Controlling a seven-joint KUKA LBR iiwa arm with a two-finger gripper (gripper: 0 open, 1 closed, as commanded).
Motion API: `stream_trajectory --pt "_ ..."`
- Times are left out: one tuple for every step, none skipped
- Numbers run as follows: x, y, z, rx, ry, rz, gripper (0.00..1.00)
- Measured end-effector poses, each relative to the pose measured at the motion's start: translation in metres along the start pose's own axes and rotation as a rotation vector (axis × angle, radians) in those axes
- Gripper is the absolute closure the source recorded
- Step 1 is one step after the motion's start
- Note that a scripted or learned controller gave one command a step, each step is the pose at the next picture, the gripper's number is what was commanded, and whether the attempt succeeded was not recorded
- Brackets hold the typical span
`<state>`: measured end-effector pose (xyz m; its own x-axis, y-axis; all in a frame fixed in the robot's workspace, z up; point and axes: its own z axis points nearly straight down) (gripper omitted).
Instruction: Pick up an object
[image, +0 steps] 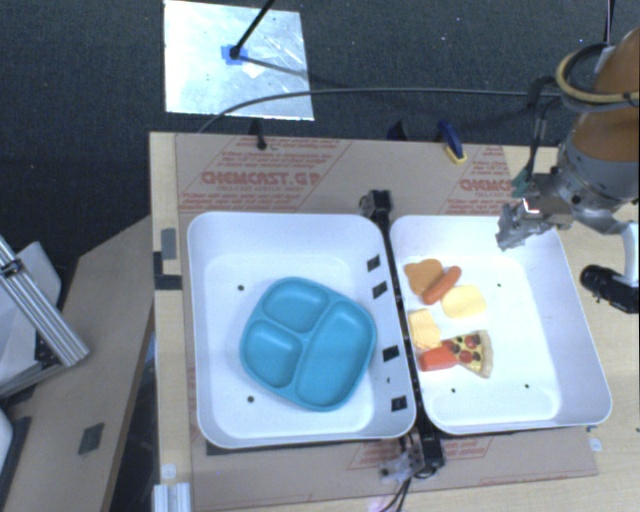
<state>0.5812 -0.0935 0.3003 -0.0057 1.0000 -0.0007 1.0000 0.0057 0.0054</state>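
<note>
My tool hangs at the 1 o'clock corner of the right bin, above its rim, with nothing in it; how far open it is I cannot tell from this angle.

The things I could take lie in 1 cluster on the 9 o'clock side of that bin, close to the divider. At its 12 o'clock end are an orange cookie-like piece and a red sausage, touching. A pale yellow round piece sits just beside them, a yellow cheese slab lies below, and a pizza slice with a red piece against it marks the 6 o'clock end. The blue divided plate fills the left bin.

To do this well, I judge the yellow round piece the best target: it stands proud at the cluster's 3 o'clock edge, nearest me. I should travel toward 8 o'clock, centre over it, then descend straight, keeping clear of the sausage.
</note>
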Motion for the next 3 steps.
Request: stream_trajectory --pt "0.053 0.006 0.024 0.004 0.002 -0.004 1.0" --pt "0.115 0.008 0.033 0.004 0.003 -0.005 1.0" --pt "0.165 0.023 0.052 0.004 0.003 -0.004 1.0"
